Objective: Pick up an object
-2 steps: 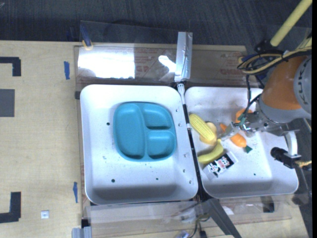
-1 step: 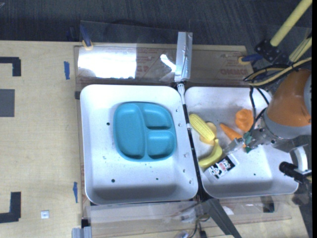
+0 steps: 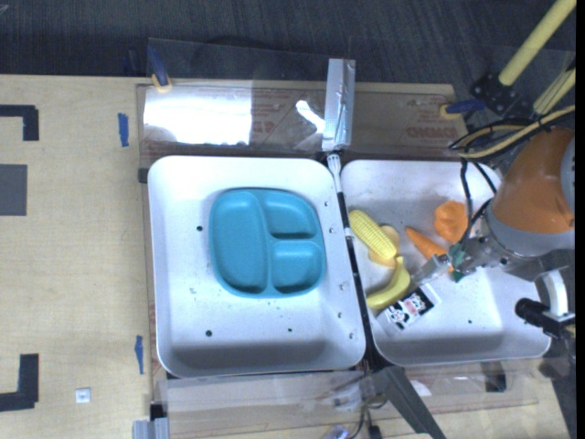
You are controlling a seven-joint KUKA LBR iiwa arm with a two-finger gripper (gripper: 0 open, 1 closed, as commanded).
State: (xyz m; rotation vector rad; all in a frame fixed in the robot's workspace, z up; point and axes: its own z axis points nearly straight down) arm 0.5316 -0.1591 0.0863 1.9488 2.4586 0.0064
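The gripper (image 3: pixel 437 268) hovers low in the right bin (image 3: pixel 475 332), its finger state impossible to tell. Near that bin's left edge lie a bumpy plastic corn cob (image 3: pixel 370 231) and a smooth curved banana (image 3: pixel 391 287). A glossy teal divided plate (image 3: pixel 267 241) sits mid-left bin (image 3: pixel 174 337).

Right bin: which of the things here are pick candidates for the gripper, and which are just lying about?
Candidates, all in the right bin:
corn cob
banana
carrot
orange piece
black-and-white card
The gripper is low among them.

Lying about:
blue divided plate in the left bin

Blue tray (image 3: pixel 267 241), yellow corn (image 3: pixel 373 232), yellow banana (image 3: pixel 391 287), orange carrot (image 3: pixel 423 240)
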